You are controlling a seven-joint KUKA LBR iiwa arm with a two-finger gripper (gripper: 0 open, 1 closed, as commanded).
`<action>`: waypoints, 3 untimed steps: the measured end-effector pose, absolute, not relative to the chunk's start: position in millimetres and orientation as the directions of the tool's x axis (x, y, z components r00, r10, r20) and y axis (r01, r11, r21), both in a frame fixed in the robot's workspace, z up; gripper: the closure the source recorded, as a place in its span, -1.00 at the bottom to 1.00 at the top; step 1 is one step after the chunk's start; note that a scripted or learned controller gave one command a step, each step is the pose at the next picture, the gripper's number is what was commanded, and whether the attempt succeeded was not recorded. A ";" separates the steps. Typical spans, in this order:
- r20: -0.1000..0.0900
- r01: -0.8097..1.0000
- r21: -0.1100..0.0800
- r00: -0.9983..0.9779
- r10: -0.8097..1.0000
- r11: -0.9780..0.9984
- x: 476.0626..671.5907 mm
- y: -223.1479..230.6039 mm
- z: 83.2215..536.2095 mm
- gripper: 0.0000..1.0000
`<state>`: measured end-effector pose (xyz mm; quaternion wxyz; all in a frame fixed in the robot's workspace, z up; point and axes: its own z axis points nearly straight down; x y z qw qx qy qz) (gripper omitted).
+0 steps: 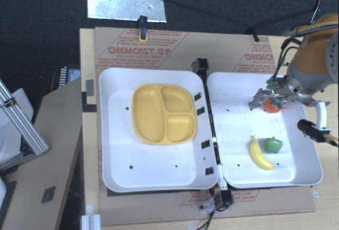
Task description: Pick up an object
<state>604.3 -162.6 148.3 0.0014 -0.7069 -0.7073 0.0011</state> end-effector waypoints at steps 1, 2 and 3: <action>0.001 1.000 -0.002 0.000 1.000 0.000 602.2 -165.2 106.0 -1.00; -0.002 1.000 0.005 0.000 1.000 0.000 604.4 -165.6 119.6 1.00; -0.002 1.000 0.006 -0.001 1.000 0.001 604.8 -168.1 163.7 1.00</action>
